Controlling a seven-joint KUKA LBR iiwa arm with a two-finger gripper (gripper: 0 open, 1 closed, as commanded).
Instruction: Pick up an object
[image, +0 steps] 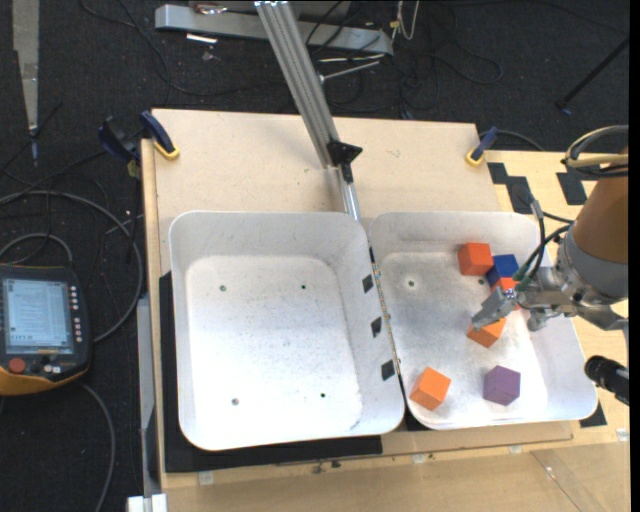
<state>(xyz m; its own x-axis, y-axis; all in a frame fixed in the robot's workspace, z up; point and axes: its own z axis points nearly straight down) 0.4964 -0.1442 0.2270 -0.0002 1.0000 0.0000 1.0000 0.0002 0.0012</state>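
Nearest the camera, an orange cube (431, 387) and a purple block (501, 384) lie below the hand (493, 312). It touches another orange block (486, 334); its grip cannot be judged. Beyond it sit an orange cube (475, 258) and a blue block (504, 267).

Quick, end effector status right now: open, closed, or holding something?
End effector: cannot be told; it sits low over an orange block in the right bin.

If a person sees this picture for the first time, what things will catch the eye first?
The bright blocks in the right bin stand out first: an orange cube and a blue block at the back, another orange cube and a purple block at the front. The gripper reaches in from the right, right above a small orange block. The left bin is plain white.
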